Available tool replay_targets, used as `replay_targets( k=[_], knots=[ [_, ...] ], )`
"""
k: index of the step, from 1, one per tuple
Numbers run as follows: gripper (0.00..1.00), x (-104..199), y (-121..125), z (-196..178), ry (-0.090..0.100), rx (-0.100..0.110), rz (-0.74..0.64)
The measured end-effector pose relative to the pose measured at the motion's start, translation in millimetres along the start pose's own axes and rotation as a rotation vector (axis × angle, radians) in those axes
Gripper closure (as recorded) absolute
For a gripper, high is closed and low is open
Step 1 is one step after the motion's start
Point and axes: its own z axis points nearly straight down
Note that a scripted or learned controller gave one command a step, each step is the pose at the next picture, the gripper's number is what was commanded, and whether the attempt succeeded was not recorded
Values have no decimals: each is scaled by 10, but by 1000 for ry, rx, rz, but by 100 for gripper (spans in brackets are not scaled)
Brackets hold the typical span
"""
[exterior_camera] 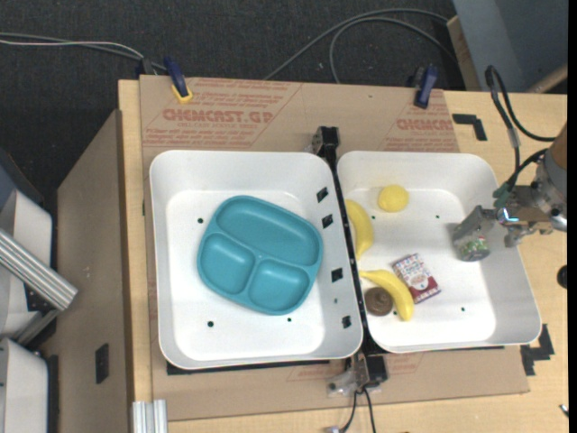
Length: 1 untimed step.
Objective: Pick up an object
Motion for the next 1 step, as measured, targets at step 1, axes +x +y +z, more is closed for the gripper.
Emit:
replay_targets(
  k=[1],
  knots=[
    [0,5,25,-63,-3,-13,-4]
  ],
)
